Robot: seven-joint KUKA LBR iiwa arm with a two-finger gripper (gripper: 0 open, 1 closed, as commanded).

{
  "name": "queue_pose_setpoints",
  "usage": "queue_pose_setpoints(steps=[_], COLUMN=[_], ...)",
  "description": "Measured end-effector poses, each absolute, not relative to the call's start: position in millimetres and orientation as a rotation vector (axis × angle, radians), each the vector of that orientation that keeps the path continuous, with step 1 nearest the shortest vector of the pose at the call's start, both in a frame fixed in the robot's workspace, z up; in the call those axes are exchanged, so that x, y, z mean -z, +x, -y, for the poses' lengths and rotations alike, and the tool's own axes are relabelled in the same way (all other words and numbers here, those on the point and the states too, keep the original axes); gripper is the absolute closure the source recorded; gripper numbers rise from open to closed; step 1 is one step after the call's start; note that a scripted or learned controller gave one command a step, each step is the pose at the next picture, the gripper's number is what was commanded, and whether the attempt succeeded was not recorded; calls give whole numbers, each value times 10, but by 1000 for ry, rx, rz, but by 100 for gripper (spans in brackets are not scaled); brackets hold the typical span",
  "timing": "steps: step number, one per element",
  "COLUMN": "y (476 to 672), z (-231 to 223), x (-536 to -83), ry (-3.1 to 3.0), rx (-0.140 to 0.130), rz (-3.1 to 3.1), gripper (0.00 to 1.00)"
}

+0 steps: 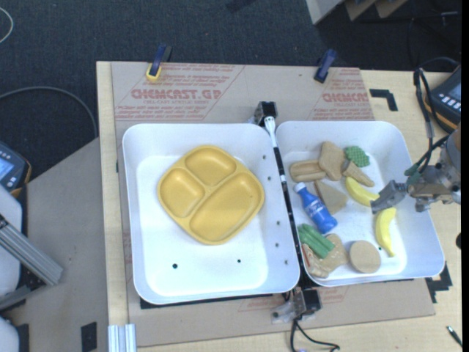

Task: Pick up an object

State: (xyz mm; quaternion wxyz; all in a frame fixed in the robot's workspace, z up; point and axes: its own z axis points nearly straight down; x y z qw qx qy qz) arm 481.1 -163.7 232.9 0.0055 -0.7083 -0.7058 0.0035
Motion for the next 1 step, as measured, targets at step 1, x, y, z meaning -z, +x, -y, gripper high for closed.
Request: queue_pose_setpoints(steps=[1], y=[4838], z=[1634], x=[-2390], ry=[-2222], rx=[0], rz=[2222], gripper=[0])
